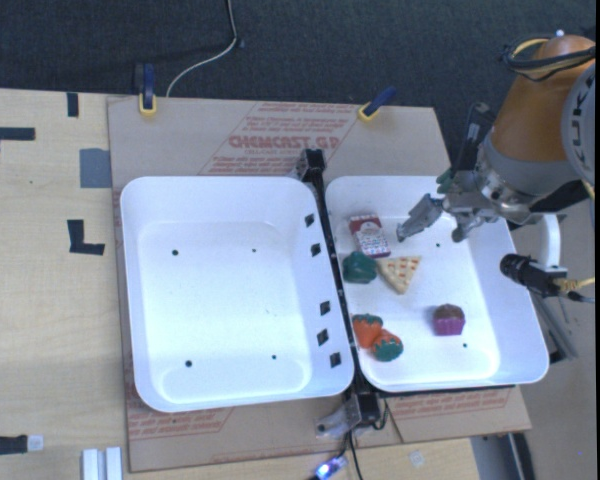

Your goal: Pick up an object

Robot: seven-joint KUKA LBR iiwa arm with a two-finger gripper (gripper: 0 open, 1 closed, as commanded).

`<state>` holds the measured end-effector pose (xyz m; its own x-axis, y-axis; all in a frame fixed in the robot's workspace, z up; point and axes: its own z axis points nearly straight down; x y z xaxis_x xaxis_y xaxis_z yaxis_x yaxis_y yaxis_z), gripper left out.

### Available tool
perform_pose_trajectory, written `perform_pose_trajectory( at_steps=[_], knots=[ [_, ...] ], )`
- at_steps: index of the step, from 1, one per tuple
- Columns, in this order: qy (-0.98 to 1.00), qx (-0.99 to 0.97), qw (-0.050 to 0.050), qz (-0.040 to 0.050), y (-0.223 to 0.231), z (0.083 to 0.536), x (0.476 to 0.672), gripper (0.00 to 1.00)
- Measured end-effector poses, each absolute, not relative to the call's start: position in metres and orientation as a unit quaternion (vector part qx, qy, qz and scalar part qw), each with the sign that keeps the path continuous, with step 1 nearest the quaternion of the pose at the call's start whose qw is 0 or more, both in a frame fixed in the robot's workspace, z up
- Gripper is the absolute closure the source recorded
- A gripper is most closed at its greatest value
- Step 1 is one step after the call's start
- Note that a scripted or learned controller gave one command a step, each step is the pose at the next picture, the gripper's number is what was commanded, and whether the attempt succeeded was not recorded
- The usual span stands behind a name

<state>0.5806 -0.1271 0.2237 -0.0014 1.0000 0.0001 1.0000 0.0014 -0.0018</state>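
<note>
Nearest the lens, the desk (40, 298) carries a cardboard sheet (270, 138) clamped at its far edge, likely to keep the left bin (220, 288) and right bin (500, 358) from sliding. All candidates lie loose in the right bin: a wedge-shaped toy (401, 271), an orange-and-green toy (377, 337), a dark green piece (359, 267), a red-and-white packet (368, 235), a purple piece (448, 319). The tool (438, 223) hangs over that bin's far side, fingers spread wide, holding nothing, near the packet and wedge.
</note>
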Motion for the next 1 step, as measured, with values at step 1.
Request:
perform_pose_trajectory(
  at_steps=[1],
  knots=[
    [-0.707, -0.708, -0.006, -0.0017, -0.1249, 0.1159, 0.5946, 0.00]
  ],
)
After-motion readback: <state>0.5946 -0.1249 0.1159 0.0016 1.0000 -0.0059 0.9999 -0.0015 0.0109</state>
